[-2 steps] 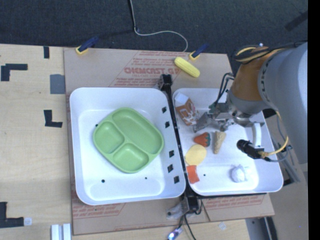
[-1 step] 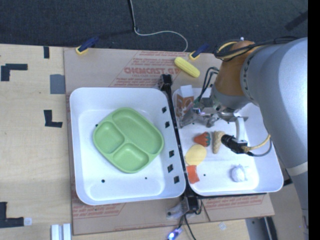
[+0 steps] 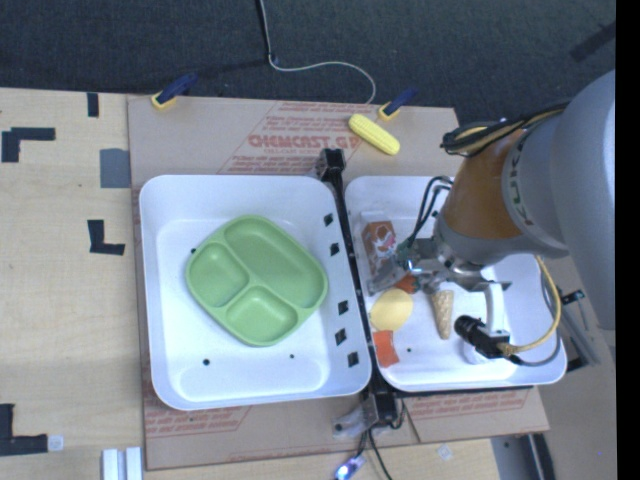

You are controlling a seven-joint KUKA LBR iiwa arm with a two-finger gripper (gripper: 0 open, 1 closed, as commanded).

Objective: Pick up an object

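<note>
Bench surface: pale wood-grain board with dark angular marks at the left; a brown cardboard sheet point(image 3: 290, 138) with red printing lies under both bins.

Left bin point(image 3: 165, 268): shallow, white, glossy plastic with rounded corners. In it sits a light green divided plate point(image 3: 256, 280), smooth and matte, rounded-square in outline with three compartments, turned at a slant to the bin walls.

On the cardboard behind the bins: a yellow toy corn cob point(image 3: 374, 134), short, cylindrical and ribbed, lying well apart from both bins. Blue-and-yellow clamps point(image 3: 174, 90) pin the sheet's rear edge.

Right bin point(image 3: 530, 368), same white plastic. Along its left wall: a brownish-red packet-like item point(image 3: 379, 241), then a smooth yellow lemon-shaped object point(image 3: 391, 310), then a small orange block point(image 3: 386, 348) just in front of it. Beside the lemon, a tan cone point(image 3: 443, 311), tapered with its point toward the front.

Gripper point(image 3: 425, 271): low over the right bin, just above the lemon and the cone, below the arm's orange band. The wrist hides the pincer; cannot tell how far open it is or whether it touches anything. Nothing visibly held between it.
</note>
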